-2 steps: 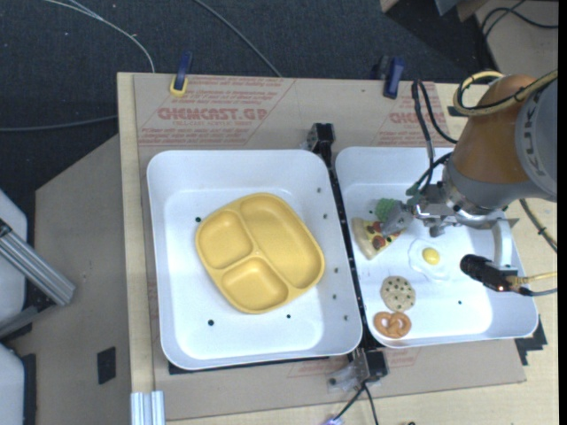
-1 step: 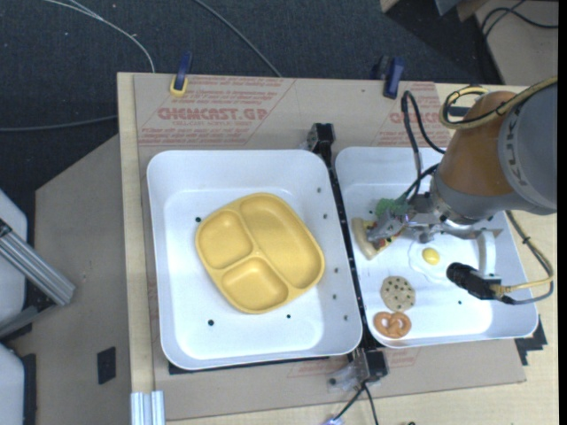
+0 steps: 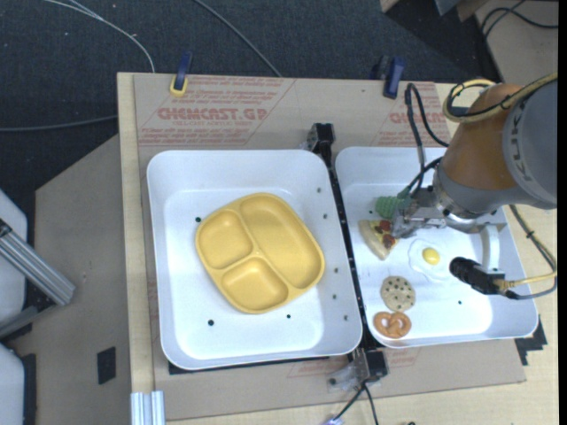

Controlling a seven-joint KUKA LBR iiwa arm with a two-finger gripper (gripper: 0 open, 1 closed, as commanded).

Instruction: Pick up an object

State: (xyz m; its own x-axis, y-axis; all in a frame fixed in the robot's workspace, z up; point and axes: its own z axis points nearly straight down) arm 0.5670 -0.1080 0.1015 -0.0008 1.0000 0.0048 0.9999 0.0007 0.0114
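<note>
— Where is the gripper (image 3: 400, 223)?
— Over the right bin (image 3: 461, 326), at the pizza slice (image 3: 379, 237). I cannot tell its opening.
— The risk?
— I think it catches the green toy (image 3: 387, 206) too, both slip.

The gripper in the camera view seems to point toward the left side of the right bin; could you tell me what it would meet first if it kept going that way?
Most likely the pizza slice, lying just past the gripper beside a green item. Depth is unclear from above, so it could pass over.
</note>
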